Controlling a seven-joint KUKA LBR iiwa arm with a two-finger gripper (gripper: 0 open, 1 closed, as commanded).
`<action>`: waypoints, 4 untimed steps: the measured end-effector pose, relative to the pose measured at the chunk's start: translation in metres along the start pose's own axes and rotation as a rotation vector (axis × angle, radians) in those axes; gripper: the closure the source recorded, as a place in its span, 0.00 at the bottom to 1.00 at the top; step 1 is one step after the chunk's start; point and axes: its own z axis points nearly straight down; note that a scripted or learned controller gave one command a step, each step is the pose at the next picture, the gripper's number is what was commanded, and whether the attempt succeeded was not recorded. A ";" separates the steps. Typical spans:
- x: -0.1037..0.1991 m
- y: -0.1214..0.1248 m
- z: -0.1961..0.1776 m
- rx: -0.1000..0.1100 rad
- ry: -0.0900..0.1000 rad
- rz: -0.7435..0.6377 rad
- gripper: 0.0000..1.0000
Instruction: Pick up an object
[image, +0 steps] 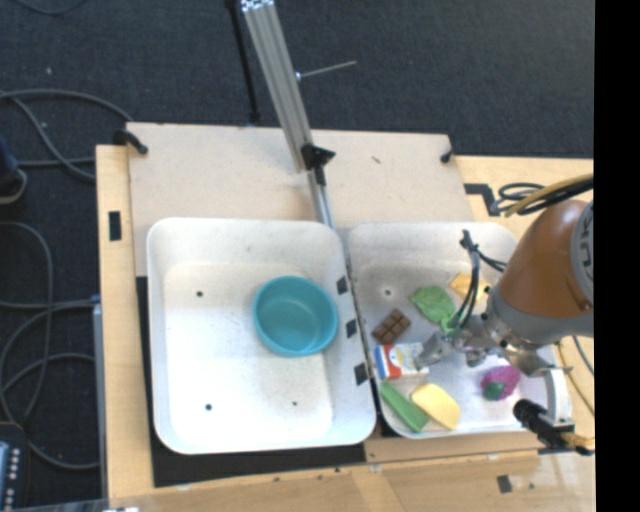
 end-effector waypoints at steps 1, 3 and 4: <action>-0.001 0.002 0.029 -0.005 0.004 -0.001 0.00; 0.003 -0.002 -0.036 -0.010 0.000 -0.005 1.00; 0.002 0.000 -0.090 -0.012 -0.001 -0.005 1.00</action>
